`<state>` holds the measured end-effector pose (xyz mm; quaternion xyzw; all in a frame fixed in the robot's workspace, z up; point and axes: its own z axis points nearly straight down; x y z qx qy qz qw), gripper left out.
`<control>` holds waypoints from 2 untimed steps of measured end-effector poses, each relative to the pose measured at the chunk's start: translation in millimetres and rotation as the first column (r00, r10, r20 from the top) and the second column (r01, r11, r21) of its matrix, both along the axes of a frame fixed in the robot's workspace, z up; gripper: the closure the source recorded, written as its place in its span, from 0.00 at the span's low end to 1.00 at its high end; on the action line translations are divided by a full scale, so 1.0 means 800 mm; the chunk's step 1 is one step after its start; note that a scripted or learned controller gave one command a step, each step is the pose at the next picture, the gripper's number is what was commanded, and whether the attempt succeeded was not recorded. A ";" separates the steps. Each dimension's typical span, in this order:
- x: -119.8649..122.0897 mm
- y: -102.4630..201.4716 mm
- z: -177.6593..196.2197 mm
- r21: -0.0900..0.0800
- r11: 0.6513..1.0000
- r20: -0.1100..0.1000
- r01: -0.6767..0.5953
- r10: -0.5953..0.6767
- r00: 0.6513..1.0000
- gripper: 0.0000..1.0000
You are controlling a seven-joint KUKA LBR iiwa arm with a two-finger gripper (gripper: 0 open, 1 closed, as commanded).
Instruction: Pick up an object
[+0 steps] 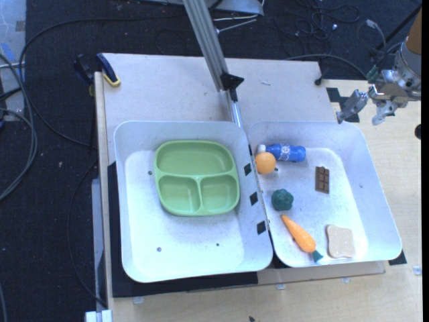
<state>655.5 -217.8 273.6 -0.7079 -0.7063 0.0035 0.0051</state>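
Nothing picked yet. Your gripper [368, 106] hangs at the upper right, above the far right corner of the right bin [375, 180], outside its floor and well apart from every object. The 2 fingers stand apart with bare gap between them, nothing held.

Candidates all sit in the right bin, 6 of them:
- blue bottle [287, 153] lying on its side near the far wall
- orange ball [265, 163] touching or just beside the bottle's cap end, cannot tell which
- brown chocolate bar [322, 179] flat, mid bin, on its own
- dark green lump [282, 198] near the divider side, looks like broccoli
- carrot [299, 234] lying at a slant, just below the green lump
- bread slice [340, 241] flat near the front right corner, just beside the carrot's leafy end

Left bin [134, 247] holds a green divided plate [197, 177], 3 compartments, nothing in them.

Progress: 0 steps done as far as this shows. Left to do: choose a target, travel over it, descend, close, lift. My guess, the chocolate bar or bottle is nearest your gripper; the bar lies flat and thin, so likely a harder grasp. The bottle beside the ball risks a nudge.
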 end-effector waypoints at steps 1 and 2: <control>0.003 0.001 0.011 -0.003 1.000 0.013 -0.003 0.003 1.000 0.00; 0.001 -0.002 -0.065 -0.003 1.000 0.011 -0.002 0.002 1.000 0.00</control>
